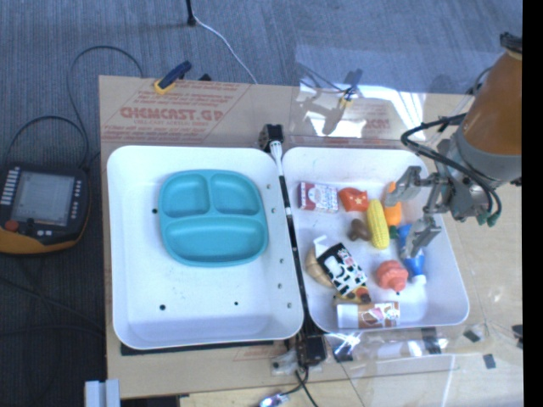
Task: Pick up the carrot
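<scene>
The carrot (393,209) is a short orange piece in the right bin (450,299), lying against the right side of a yellow corn cob (377,223). My gripper (414,209) hangs over the right part of that bin, open. One finger (405,181) is above the carrot's far end and the other (422,236) is nearer the front. The carrot sits just left of the gap between them, and nothing is held. The upper finger hides part of the carrot's top.
The right bin also holds an orange-red piece (353,199), a red-and-white carton (316,197), a blue object (415,264), a red fruit (391,274), a black-and-white packet (344,271) and a small carton (368,315). A blue divided plate (212,217) lies in the left bin (136,303).
</scene>
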Controlling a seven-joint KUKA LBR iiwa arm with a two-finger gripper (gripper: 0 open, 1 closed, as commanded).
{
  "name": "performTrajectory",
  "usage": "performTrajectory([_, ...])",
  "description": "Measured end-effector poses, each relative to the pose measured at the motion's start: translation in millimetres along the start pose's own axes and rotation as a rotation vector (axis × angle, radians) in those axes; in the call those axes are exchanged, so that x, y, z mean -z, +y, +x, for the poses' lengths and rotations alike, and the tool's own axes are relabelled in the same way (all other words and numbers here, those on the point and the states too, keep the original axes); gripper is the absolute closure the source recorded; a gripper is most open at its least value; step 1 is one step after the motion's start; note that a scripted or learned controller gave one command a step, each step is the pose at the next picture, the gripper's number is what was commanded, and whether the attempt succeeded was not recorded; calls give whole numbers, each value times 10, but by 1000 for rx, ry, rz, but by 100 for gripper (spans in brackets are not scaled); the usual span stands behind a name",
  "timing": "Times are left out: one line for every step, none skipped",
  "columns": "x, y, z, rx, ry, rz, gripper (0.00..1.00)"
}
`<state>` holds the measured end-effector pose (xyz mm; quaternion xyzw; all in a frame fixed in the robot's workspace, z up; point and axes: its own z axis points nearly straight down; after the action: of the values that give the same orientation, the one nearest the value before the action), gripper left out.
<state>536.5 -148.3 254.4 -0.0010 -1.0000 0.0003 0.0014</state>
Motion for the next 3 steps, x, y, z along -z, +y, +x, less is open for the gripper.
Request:
performTrajectory([-1414,-318,-297,-47,11,-3,0])
performTrajectory([-1647,-270,-264,-252,-10,-1,0])
performTrajectory([-1652,-747,-1065,-217,-19,3,0])
